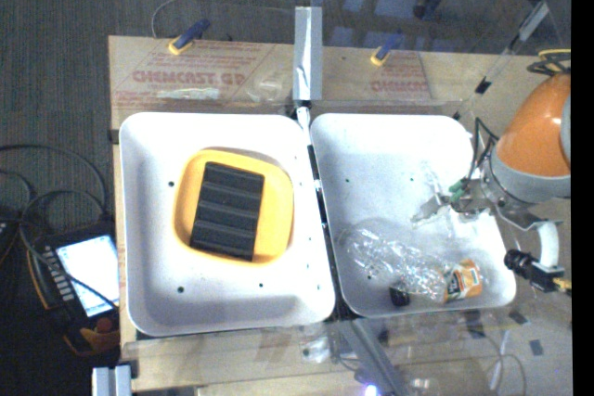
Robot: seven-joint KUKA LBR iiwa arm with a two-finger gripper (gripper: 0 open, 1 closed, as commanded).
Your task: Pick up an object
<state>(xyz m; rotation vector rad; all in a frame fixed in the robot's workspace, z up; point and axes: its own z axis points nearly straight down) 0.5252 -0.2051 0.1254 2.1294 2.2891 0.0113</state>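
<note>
The pincer (453, 197) sits at the right bin's (390, 139) right edge; I cannot tell its state. The crumpled clear plastic bag (394, 257) lies near, toward the front. Best descend squarely over its thickest bunch, avoiding the bin wall.

High fixed camera, slanting down, both bins (139, 199)
</note>
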